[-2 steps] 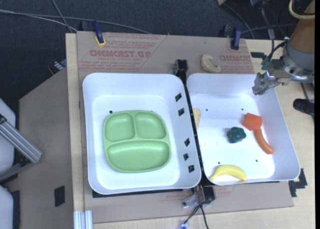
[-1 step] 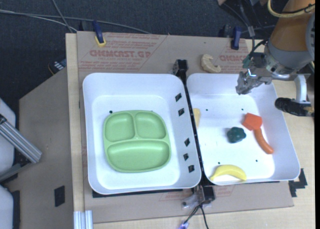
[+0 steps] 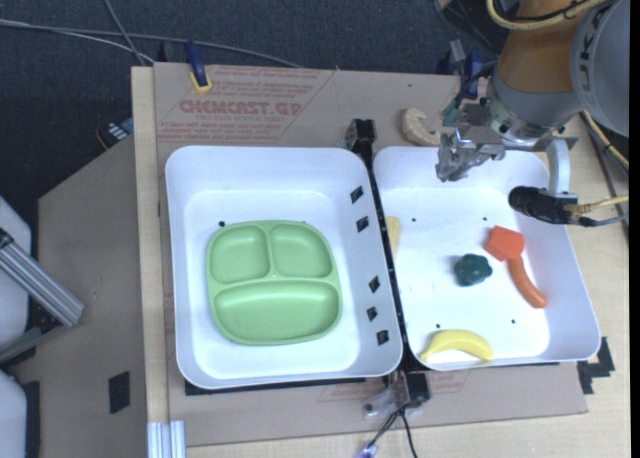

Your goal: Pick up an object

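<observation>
Far off to the gripper's left, the green divided plate [image 3: 273, 282] lies flat in the left bin [image 3: 190, 246]. Crossing into the right bin [image 3: 575, 326]: a yellow banana [image 3: 458, 345] sits against the near wall, well below the jaws. Next, a dark green lump [image 3: 473, 269] on the bin floor, below the jaws and slightly right. Above it hangs the gripper [image 3: 456, 168] (over the bin's far edge), jaws pointing down with nothing seen between them; whether they are spread or pressed together, I cannot tell. Further right, an orange utensil [image 3: 516, 261] lies slanted, apart from the jaws.
</observation>
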### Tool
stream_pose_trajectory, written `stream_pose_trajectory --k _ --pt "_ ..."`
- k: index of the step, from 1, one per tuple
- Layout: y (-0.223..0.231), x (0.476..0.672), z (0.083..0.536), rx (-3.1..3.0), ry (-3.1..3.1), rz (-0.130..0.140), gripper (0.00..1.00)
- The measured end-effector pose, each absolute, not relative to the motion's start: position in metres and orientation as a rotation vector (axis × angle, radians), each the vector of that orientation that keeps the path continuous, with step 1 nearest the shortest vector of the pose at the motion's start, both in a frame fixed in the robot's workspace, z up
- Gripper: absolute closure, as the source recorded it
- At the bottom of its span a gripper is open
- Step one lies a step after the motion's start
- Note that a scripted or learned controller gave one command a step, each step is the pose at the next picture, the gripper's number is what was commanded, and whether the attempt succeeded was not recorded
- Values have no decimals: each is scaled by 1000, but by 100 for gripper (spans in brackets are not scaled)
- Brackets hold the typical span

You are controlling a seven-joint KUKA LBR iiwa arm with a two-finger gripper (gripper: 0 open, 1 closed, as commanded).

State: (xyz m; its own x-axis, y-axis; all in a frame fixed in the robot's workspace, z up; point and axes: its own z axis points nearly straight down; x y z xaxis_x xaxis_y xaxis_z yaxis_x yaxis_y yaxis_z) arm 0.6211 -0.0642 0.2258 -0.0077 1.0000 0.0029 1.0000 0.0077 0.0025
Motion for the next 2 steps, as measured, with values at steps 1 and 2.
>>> stream_pose_trajectory --k 1,2 --pt "-9 626 237 -2214 -2229 -5 100" --pt "47 626 223 -2211 -2226 1 100"
